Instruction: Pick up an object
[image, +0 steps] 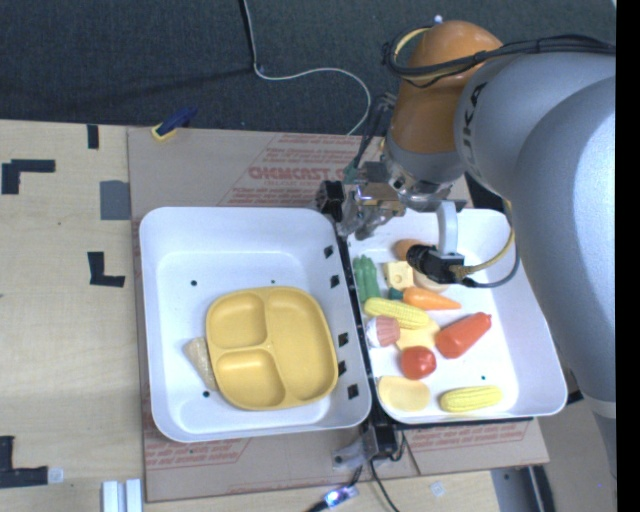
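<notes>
We are positioning the claw (372, 212) above the far edge where the two bins meet; we cannot tell its state, and nothing is showing in it. Below it, in the right bin (530, 385), food toys are lying crowded: a green pickle (366, 273), a corn cob (398, 312), a carrot (432, 298). We are advising a vertical descent onto one toy, avoiding the bin wall.

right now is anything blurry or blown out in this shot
Camera view: the arm's grey shell at right is soft and out of focus; both white bins are bright, nearly washed out; the yellow divided plate and toy food stay sharp.
</notes>
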